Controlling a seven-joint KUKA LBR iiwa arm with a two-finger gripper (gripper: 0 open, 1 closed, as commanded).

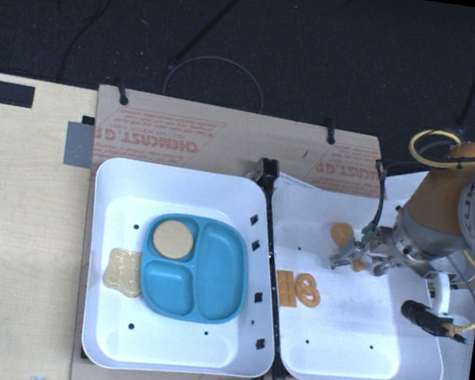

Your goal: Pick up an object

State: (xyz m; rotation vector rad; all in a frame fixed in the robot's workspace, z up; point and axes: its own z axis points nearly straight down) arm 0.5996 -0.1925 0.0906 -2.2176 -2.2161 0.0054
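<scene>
Orange pretzel [306,290] flat in right bin [372,355], long axis roughly left-right, lower left of hand [353,258]. Hand's grip: cannot tell; nothing seen held.

A: Where do we log the arm [456,204]?

B: We see it come in from the right edge, orange band uppermost, grey wrist bent down and leftward.

A: And the tool [344,261]?

B: We place it low at the wrist's left end, its fingers [337,262] pointing left and slightly down. We note the metal tips sit close together, but we cannot tell their spread from this slant.
</scene>
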